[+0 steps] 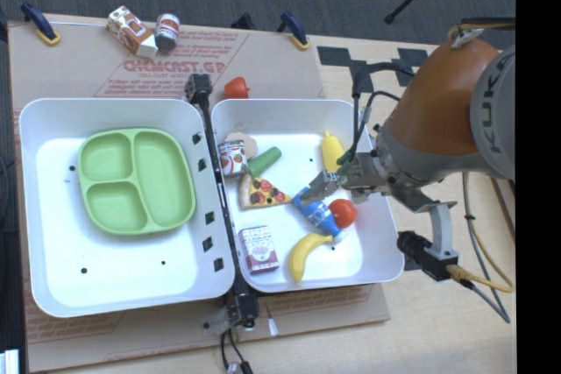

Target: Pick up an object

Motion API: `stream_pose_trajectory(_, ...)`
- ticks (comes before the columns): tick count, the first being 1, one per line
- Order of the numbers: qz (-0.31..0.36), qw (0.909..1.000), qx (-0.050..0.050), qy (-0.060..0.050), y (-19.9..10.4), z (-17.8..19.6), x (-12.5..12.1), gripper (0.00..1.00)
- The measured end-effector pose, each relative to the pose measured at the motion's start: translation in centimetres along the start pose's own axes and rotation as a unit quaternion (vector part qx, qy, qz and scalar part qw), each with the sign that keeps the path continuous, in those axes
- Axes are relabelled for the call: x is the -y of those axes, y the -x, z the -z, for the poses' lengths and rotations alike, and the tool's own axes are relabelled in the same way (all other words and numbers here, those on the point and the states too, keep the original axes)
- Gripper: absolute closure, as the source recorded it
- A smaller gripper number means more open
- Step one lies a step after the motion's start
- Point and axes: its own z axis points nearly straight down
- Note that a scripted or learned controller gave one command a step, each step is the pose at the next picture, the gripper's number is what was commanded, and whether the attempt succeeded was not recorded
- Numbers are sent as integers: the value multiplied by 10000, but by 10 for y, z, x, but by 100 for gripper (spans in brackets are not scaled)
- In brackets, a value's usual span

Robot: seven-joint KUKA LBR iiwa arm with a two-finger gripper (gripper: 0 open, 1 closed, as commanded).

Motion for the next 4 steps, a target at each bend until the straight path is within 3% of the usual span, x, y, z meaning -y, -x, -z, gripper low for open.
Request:
stream_pose_trajectory(1,1,10000,-6,-19,24,-153,4,0)
stream_pose_trajectory(2,36,10000,-1,-13,24,-143,3,100)
stream_pose_trajectory(3,-10,10000,3,4,72,-115,3,100)
stream_pose_trajectory(4,0,10000,2,14,53,-67,-13,100)
